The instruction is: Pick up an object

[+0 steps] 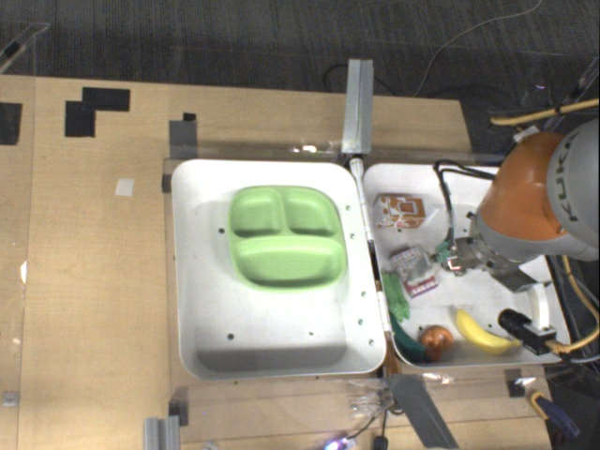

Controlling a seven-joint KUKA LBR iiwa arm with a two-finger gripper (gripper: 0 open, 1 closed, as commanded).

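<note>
Pick not yet made: nearest the camera the apple and banana lie loose in the right bin, while farther back the pincer sits low over a small packet, its state apparently untellable.

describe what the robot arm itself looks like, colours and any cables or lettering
The arm is a rounded grey body with a broad orange band above the wrist. Dark letters, partly cut off, run along the grey shell near the picture's right edge. The wrist narrows to a darker metal part leading to the gripper, which is too small to make out in detail. A thin black cable loops beside the band.
</note>
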